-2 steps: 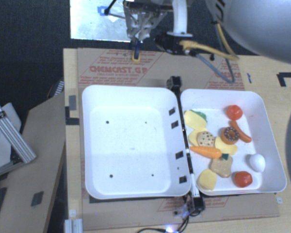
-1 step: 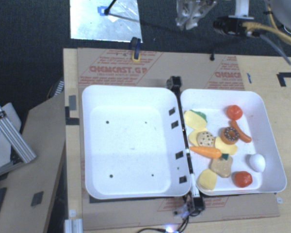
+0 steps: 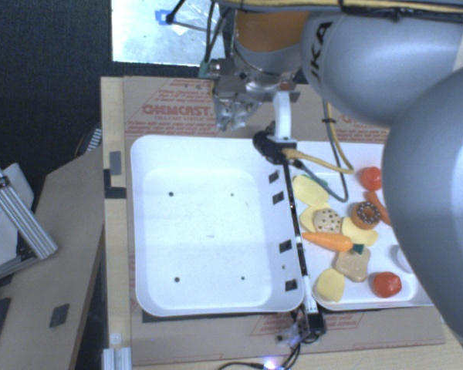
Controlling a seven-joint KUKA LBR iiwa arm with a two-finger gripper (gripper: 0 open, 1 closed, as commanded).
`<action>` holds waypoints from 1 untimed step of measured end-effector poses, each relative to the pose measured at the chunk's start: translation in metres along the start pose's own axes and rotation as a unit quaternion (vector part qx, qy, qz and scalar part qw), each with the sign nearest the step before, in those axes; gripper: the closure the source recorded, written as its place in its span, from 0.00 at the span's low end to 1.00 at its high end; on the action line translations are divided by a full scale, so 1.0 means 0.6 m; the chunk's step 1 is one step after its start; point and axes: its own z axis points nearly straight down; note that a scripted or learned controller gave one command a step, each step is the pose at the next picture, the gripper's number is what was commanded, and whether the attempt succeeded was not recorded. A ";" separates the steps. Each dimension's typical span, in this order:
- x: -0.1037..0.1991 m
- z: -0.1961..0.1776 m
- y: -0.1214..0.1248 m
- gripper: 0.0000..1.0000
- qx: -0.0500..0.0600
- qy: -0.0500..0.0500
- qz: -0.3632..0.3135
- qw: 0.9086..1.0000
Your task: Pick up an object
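From my remote seat I saw the gripper (image 3: 233,116) hanging above the far rim of the left bin (image 3: 150,154), over the cardboard sheet (image 3: 170,106) printed with red lettering. Whether it was wide or narrow I could not tell; the view was too blurred there, and I saw nothing held beneath it. The grey arm (image 3: 386,60) filled the upper right and hid part of the right bin (image 3: 386,303).

All the pickable things lay in that right bin, well apart from the gripper: a carrot (image 3: 328,241) lying across the middle, a round tomato (image 3: 386,284) near the front edge, a second red piece (image 3: 370,178) farther back, a brown doughnut (image 3: 365,214), a spotted cracker (image 3: 327,221), a tan slice like toast (image 3: 353,264) and several pale yellow pieces, one of them (image 3: 330,285) at the front left corner.

I judged them all to be toy food, light, stiff and rather smooth, so likely to skid or pop out of a pinch rather than break. The carrot looked the friendliest target to me: long and narrow, best taken across its thick middle. The tomato stood clear of its neighbours but, being round, would need the fingers centred on it. The flat yellow pieces lay low and touching others, which I reckoned made them poor choices.
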 end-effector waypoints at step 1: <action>0.105 -0.038 0.024 1.00 -0.008 0.002 -0.002 1.000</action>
